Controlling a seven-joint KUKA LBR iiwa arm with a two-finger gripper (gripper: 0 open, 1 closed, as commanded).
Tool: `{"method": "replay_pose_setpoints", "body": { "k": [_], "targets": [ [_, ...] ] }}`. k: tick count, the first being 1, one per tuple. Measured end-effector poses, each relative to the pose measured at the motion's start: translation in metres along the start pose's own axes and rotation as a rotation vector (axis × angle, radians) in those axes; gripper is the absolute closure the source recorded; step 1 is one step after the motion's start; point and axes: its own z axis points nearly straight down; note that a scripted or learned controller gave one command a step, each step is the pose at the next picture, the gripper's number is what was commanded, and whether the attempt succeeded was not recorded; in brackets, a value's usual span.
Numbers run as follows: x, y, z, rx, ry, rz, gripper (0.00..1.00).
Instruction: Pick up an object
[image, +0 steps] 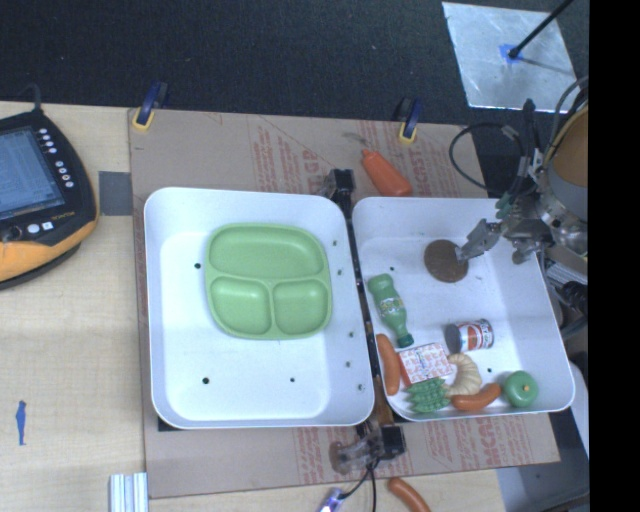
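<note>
Camera view gives me no readable label on the small red-banded can (470, 335). Brown cardboard sheet (290, 150) underlies both white bins (165, 300); I see the grey two-finger gripper (500, 240) spread wide, holding nothing.

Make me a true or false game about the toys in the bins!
1. The green divided plate lies in the left bin. True.
2. The green bottle lies in the left bin. False: it lies in the right bin, near the wall between the bins.
3. The brown disc sits in the right bin, near the gripper. True.
4. The small can stands on the plate. False: it lies in the right bin.
5. A toy carrot lies outside the bins, above the right one. True.
</note>
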Motion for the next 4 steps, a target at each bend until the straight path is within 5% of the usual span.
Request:
{"method": "replay_pose_setpoints", "body": {
  "k": [1, 2, 3, 4],
  "targets": [
    [-0.006, 0.075, 0.080, 0.003, 0.001, -0.003, 0.00],
    [-0.003, 0.045, 0.121, 0.003, 0.000, -0.003, 0.00],
    [-0.024, 0.076, 0.120, 0.001, 0.001, -0.003, 0.00],
    [-0.036, 0.036, 0.011, -0.001, 0.000, -0.001, 0.00]
  ]
}}
